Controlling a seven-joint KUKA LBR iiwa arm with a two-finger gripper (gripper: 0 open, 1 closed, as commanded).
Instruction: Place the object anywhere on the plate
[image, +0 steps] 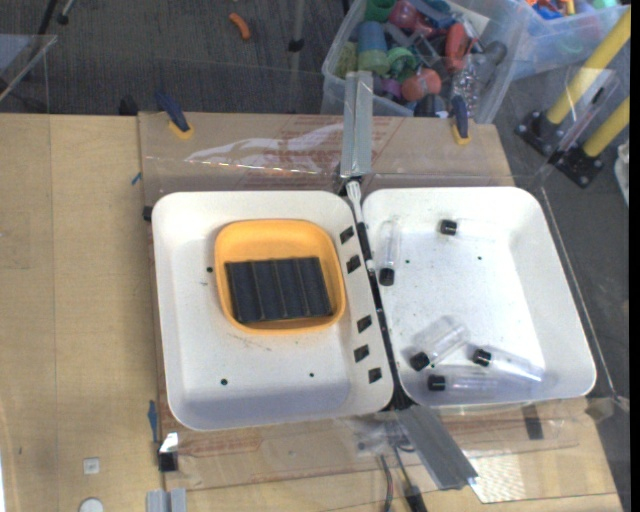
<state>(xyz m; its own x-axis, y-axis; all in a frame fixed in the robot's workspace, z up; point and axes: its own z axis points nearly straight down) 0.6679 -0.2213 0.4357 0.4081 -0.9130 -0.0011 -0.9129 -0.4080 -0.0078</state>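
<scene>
The orange plate (280, 275) sits in the left bin (190, 390), with a dark ribbed insert (278, 290) lying flat across its middle. The objects to be moved are clear tubes with black caps, all in the right bin (560, 300): one tube (386, 255) lies close to the divider (365, 290) near the top, another (436, 345) lies tilted near the bottom left, and a third (480, 380) rests along the bottom wall. A small black cap (447, 228) lies apart near the top.

Nothing lies on the plate yet, so the step in hand appears to be picking one tube. The state of the end effector cannot be told from this view.

To do the pick well, the tube by the divider looks like the cleanest target, since it lies alone. The lower tubes lie close together, and their clear bodies blur against the white floor, so they may be touching. A grasp should cross the tube's short axis near its middle, as smooth round plastic will likely roll or slip. The release should come low over the ribbed insert, whose grooves might stop rolling.
</scene>
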